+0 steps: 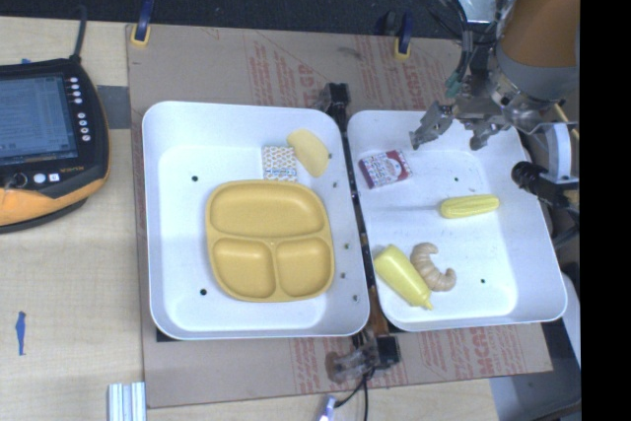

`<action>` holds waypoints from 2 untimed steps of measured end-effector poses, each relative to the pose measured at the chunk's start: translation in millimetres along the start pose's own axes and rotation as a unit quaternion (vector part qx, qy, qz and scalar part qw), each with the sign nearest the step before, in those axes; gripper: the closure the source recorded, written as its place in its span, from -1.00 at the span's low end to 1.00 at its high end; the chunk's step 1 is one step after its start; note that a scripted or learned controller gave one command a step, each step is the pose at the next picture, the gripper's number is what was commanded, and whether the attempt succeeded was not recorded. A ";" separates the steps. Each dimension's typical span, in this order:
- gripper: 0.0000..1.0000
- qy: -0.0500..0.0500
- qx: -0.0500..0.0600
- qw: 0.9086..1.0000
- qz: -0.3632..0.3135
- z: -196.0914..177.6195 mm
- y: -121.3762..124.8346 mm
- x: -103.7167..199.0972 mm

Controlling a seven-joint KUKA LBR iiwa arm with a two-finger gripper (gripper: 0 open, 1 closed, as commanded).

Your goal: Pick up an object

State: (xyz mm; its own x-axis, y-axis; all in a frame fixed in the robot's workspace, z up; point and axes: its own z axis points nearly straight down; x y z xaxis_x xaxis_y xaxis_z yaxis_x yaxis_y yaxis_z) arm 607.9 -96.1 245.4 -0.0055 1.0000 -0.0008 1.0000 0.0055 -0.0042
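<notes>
Two dark fingers of the jaws [457, 131] stand spread apart with nothing between them, hanging over the far end of the right bin [532, 286], above its white floor. Taking that right bin as the landmark: the grey arm with its orange band [537, 10] rises over the bin's far right corner. On the bin's floor, near the far left corner and just left of the jaws, lies a small red-and-white packet [384, 169]. Toward the middle of the bin lies a yellow corn cob [468, 206], set crosswise and well apart from the packet. At the bin's near left lies a yellow squeeze bottle [402, 275], tilted, and just beside it, about touching, a pale curled shrimp-like toy [434, 267]. Left of the right bin, side by side with it, sits the left bin [168, 212], which holds a yellow divided plate [268, 240] in its middle; beyond the plate lie a small checkered packet [279, 163] and a pale yellow wedge [309, 152], close to the wall shared with the right bin. Both bins rest on a brown cardboard sheet [246, 54] on the tabletop [59, 311]. Far to the left of the right bin, past the left bin, lies a control pendant [44, 138] with a screen and an orange underside.
</notes>
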 end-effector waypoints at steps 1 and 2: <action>-1.00 -0.001 0.000 1.000 0.000 54.1 48.2 23.4; -1.00 0.000 -0.003 1.000 0.001 146.5 50.6 0.9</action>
State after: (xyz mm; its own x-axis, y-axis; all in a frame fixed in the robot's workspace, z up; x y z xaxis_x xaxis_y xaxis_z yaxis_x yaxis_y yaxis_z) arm 657.9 -95.0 98.8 -0.0032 1.0000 -0.0015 1.0000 0.0032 0.0022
